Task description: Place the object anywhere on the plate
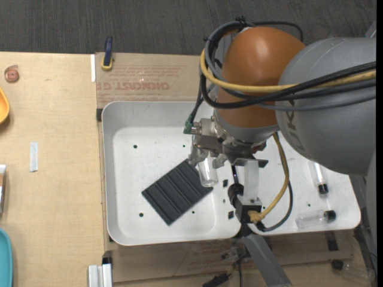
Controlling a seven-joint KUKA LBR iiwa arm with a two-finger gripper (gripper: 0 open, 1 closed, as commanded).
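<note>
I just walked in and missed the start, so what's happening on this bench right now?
A grey KUKA arm with an orange band is reaching down into the left shallow white bin. Its two-finger gripper sits at the upper right edge of a dark ribbed rectangular plate lying flat on the bin floor. A small clear piece seems to sit at the fingertips, but a hold can't be confirmed. Clear tube-like items lie in the right bin.

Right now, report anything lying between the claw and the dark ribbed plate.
Nothing visible does. The claw hangs right at the upper right corner of the dark ribbed plate in the white bin, with a clear tube at its tip, by the plate's edge.
</note>
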